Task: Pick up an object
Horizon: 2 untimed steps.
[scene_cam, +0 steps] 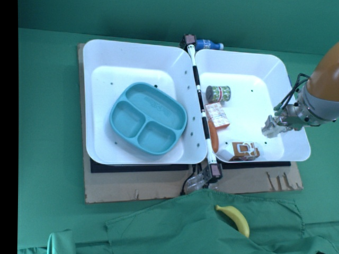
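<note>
**Desk:** What's on your feed, biggest things first?

**Me:** I'm looking at green cloth (47,115) all over the bench and up the back. On it lies a brown cardboard sheet (137,187), and on that, two white bins side by side. The left bin (106,54) holds a teal divided plate (148,118) with three compartments, sitting flat, roughly central.

**Desk:** And the arm?

**Me:** The arm (326,83) reaches in from the right, orange band above grey wrist. I see the gripper (270,127) low over the right bin (254,62), near its right wall. Whether its fingers are spread or pressed together, I can't tell; I see nothing between them.

**Desk:** Candidates for the pick?

**Me:** All along the right bin's left side and front. A small green-labelled can (218,93) on its side, a red-and-white packet (217,115) just below it, an orange carrot-like piece (214,140) beside the dividing wall, and an orange carton (244,151) at the front edge. All well apart from the gripper.

**Desk:** Anything outside?

**Me:** A blue bottle (207,45) behind the bins, and a banana (235,218) on a rumpled green sheet (175,226) in front.
</note>
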Motion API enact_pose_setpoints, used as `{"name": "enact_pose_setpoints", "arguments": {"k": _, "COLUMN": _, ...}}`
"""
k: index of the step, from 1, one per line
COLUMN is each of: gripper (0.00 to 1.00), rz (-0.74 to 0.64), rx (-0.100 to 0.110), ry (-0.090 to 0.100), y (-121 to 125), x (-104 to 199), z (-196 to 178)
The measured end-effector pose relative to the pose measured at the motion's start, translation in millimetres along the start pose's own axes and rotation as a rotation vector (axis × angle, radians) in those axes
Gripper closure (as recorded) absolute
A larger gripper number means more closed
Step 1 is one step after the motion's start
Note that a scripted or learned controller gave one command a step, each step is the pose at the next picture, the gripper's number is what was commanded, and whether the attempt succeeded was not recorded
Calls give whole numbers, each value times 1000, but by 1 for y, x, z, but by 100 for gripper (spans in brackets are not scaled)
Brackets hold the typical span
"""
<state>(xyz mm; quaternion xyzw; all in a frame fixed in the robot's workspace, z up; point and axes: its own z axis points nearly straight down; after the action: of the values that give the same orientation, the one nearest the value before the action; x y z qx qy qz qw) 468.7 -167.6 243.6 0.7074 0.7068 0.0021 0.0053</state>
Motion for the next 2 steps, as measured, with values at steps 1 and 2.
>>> {"name": "enact_pose_setpoints", "arguments": {"k": 1, "gripper": 100, "rz": -2, "rx": 2, "ry": 2, "y": 0, "x": 34, "z": -28}}
{"name": "enact_pose_setpoints", "arguments": {"k": 2, "gripper": 100, "rz": 9, "rx": 9, "ry": 3, "y": -2, "x": -22, "z": 58}}
